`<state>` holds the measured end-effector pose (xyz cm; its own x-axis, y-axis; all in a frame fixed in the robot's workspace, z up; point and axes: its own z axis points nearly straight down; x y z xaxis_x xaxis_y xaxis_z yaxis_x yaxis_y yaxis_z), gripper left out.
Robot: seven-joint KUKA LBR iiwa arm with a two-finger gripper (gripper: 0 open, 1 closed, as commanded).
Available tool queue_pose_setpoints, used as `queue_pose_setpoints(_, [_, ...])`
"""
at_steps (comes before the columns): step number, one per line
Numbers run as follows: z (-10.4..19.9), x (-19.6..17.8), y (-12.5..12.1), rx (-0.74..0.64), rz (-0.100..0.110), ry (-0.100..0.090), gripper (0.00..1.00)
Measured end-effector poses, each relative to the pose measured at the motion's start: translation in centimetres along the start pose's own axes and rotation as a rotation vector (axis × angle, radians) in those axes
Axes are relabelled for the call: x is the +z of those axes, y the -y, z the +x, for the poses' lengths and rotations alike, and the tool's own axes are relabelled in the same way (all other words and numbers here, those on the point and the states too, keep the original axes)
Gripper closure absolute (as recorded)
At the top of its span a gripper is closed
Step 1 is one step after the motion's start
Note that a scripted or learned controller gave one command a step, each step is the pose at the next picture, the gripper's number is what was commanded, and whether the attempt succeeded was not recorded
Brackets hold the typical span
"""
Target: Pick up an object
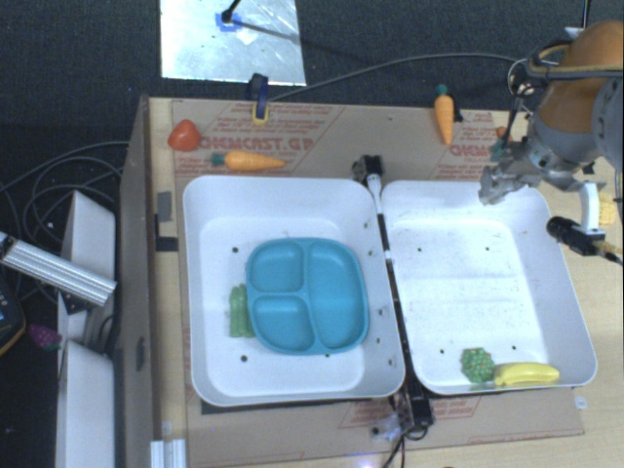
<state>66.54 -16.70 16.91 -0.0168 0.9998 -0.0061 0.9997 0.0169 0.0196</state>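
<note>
Robotics lab: 2 bins (292, 198), loose cables (58, 178).

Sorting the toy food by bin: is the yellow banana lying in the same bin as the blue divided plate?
No, the banana lies in the right bin beside the green broccoli, while the blue plate sits in the left bin.

You have open floor across most of the right bin (429, 261). Broccoli (477, 364) and banana (526, 373) crowd its near edge.

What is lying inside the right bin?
Inside the right bin, near its front edge, lie a green broccoli-like piece and a yellow banana, side by side. The hand covers the far right corner.
</note>
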Motion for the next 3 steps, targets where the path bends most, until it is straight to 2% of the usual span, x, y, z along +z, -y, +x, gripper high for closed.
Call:
queue_pose_setpoints(1, [1.3, 4.9, 7.7, 0.015, 0.021, -0.006, 1.00])
queue_pose_setpoints(3, [1.3, 2.7, 7.4, 0.013, 0.012, -0.004, 1.00])
